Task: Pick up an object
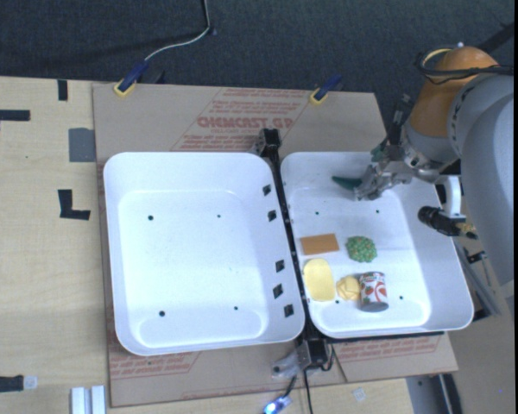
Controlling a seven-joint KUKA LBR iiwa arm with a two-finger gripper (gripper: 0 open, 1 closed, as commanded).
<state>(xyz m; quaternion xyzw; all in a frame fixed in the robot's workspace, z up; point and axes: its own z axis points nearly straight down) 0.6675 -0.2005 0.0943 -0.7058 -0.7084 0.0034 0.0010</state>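
Observation:
My gripper hangs low over the far part of the right bin, close to its back wall. A small dark green thing lies right at its tip, pointing left; I cannot tell whether it is held. Nearer the front of the same bin lie a flat orange-brown rectangle, a round green knobbly object, a pale yellow oblong, a small yellow lump and a red and white can. These sit well in front of the gripper.
The left bin stands beside the right one, with black clips along the shared wall. The grey arm with its orange band comes in from the right, over the right bin's far right corner. Cardboard lies under both bins.

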